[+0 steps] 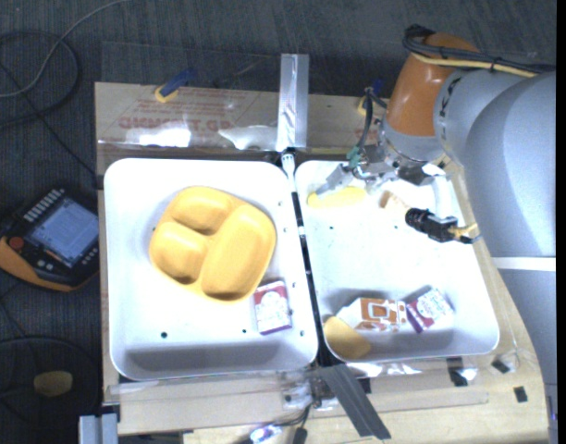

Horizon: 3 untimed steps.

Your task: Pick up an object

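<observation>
Hand (362,169) poised low over a pale yellow flat piece (346,196); whether it is open or closed cannot be told.
Filling much of the left shallow white bin (135,276) is a large glossy yellow three-lobed plastic dish (214,240). Everything else is placed from that dish: the right shallow white bin (468,276) lies beside it to the right, an orange-and-white carton (380,313) is right of it and nearer the camera, and a purple-and-white carton (431,305) is farther right, touching the first. A small maroon-and-white carton (272,307) stands just beside its near right edge. The pale yellow piece is right of it, toward the far wall.
</observation>
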### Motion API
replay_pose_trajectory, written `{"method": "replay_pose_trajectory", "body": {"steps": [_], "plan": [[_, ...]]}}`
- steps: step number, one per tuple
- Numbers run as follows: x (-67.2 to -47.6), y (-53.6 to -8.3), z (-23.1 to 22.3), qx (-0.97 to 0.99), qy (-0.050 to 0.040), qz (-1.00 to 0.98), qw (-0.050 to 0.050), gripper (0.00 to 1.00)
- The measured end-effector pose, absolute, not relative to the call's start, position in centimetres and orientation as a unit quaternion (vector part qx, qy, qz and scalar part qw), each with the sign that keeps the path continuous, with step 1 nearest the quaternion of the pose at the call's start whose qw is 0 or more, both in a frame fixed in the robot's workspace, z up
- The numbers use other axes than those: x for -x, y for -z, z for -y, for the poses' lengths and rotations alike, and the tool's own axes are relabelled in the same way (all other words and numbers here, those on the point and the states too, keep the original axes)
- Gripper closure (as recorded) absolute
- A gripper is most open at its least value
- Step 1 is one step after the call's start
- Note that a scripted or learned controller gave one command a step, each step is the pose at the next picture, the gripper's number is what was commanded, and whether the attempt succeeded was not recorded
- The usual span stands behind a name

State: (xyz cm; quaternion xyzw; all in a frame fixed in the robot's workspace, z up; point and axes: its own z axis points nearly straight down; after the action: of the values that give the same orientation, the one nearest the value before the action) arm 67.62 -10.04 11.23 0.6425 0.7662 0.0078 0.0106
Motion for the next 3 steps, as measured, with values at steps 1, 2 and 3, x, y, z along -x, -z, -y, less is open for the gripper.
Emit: {"method": "replay_pose_trajectory", "body": {"steps": [1,2,3], "plan": [[-67.7,-10.8,10.4,-0.604,-0.005,-0.797,0.011,0.0],[-66.9,-8.9,11.1,-0.556,0.0028,-0.831,0.002,0.0],[-66.8,-9.7,11.0,-0.555,0.0044,-0.832,-0.001,1.0]]}}
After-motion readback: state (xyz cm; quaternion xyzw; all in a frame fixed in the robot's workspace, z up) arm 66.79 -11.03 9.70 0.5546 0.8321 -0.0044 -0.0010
